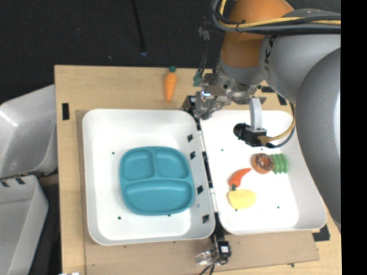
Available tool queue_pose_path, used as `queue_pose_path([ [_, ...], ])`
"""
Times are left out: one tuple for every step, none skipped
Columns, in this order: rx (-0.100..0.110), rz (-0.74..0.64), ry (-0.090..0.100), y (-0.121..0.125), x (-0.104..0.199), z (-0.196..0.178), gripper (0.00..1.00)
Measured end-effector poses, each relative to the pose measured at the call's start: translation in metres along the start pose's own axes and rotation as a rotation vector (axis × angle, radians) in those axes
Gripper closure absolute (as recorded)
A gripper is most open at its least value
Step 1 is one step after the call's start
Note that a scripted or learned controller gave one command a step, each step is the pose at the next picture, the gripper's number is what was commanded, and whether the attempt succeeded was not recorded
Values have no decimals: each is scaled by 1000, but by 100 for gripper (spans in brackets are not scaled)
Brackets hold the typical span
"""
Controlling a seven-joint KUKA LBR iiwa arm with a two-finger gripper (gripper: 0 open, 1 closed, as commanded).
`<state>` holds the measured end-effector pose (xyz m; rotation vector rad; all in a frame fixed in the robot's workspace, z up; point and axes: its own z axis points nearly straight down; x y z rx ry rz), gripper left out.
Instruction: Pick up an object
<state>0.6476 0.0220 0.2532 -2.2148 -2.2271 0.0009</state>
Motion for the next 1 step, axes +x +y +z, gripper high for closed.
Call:
queue_pose_path([
  [-2, 0, 0, 8, 53, 13, 100],
])
